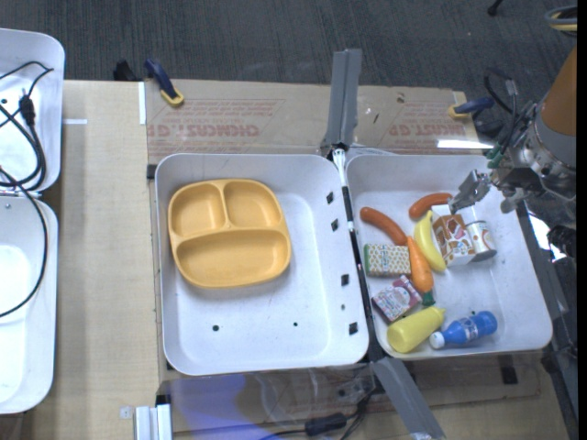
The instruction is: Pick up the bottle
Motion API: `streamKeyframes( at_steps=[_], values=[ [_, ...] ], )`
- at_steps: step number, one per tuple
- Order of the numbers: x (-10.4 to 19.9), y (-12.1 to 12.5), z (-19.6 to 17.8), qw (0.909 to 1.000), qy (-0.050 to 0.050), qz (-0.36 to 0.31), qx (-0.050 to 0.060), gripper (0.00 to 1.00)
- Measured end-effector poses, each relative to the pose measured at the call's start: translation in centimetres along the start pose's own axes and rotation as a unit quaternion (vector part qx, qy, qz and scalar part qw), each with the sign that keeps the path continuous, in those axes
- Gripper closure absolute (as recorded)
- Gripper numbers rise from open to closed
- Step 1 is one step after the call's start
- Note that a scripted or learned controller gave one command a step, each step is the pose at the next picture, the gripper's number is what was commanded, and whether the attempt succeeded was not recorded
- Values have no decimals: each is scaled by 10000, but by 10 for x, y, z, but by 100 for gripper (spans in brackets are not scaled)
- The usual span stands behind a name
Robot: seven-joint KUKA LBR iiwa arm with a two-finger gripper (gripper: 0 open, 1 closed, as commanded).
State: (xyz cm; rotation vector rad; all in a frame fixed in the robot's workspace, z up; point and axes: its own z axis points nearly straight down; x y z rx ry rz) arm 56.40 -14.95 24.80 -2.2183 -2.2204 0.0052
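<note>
A: Bottle [465, 329]: blue, white cap, lying on its side in the right bin [527, 337], near the front wall. Cap end points at the yellow squeeze container [415, 329], just beside it, maybe touching.

B: You'll want the gripper [470, 196] noted too. Where is it?

A: High over the back of the same bin, above the printed can [463, 241] and close to the orange sausage [428, 204]. Well apart from the bottle. Whether its fingers are spread or pressed together, you cannot tell from this slant; nothing visibly pinched.

B: Why is the clutter an issue?

A: Banana [426, 242], carrot [419, 266], snack packets [387, 260] crowd the bin's middle and left. The bottle's far side lies open, so judge that your cleaner approach. Being round and flat on the floor, it may roll under a glancing touch.

B: Left bin [266, 342]?

A: Holds the yellow divided plate [228, 232]. No bearing on your pick.
</note>
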Motion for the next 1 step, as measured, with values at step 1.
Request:
streamKeyframes(
  at_steps=[1],
  values=[
    [-42, -34, 19, 9965, 3, -835, -8, 0]
  ],
)
